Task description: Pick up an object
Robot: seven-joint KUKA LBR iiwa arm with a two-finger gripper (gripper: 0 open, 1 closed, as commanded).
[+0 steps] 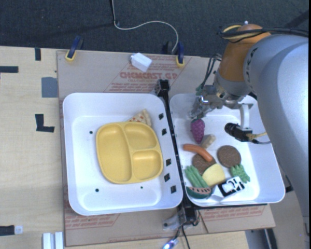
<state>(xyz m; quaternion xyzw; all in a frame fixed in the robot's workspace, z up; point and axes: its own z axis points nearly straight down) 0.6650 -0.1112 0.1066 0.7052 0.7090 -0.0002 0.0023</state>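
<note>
Camera view: my gripper hangs over the purple toy

Camera view looks down on two white bins. I reach in from the right with my big grey arm (285,87) and its orange band (237,61). My gripper (201,109) hangs over the top of the right bin (269,165). I cannot tell from up here how it is set. I see nothing held in it.

Just below my gripper lies a purple toy (197,129), like a bunch of grapes. Near it sit a small tan piece (209,139), an orange sausage (198,151), two brown patties (228,155), a yellow lump (214,174), green beans (195,176) and a black and white piece (229,187). They are all close together in the low part of that bin.

The left bin (78,139) has a yellow tray (128,152) with three parts. A tan slice (141,118) pokes out behind the tray's top edge.
</note>
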